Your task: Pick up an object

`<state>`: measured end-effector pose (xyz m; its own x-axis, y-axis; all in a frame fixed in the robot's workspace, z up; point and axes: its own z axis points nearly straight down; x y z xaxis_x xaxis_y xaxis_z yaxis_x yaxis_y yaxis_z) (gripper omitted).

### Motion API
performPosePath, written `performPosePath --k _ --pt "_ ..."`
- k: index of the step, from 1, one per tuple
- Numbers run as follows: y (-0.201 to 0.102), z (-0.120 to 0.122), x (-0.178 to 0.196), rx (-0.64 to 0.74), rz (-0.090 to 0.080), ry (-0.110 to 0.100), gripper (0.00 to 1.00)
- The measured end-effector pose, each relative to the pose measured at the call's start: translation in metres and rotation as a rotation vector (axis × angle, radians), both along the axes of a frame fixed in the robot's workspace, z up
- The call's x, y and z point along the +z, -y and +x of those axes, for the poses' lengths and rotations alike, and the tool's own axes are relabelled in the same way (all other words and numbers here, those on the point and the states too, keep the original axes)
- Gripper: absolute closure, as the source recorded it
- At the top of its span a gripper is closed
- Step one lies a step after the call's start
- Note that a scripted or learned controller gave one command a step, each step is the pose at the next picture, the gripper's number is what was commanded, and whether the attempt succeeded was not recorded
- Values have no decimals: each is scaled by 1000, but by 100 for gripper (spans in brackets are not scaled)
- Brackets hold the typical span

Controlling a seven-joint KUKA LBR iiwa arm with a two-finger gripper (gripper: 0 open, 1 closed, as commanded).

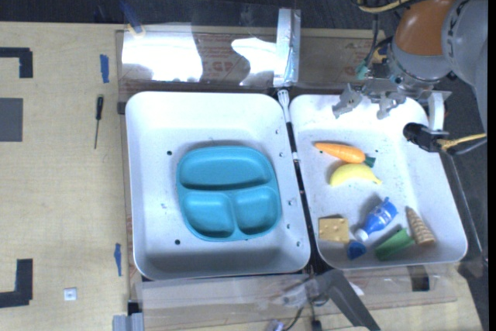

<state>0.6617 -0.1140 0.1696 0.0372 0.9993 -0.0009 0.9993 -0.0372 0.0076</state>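
One camera sits high above the counter (54,167) and looks down at a slant. It is far enough back to see both white bins, the left bin (147,120) and the right bin (449,244) (the arm (434,19) comes in from the right).

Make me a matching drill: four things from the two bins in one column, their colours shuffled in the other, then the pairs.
Things:
1. divided tray
2. carrot
3. banana
4. ice cream cone

Colours:
A. yellow
B. tan
C. blue
D. orange

Pairs: 1-C, 2-D, 3-A, 4-B.
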Motion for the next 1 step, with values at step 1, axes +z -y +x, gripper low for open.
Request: performPosePath --k 1 --pt "-11 -66 -77 67 3 -15 0"
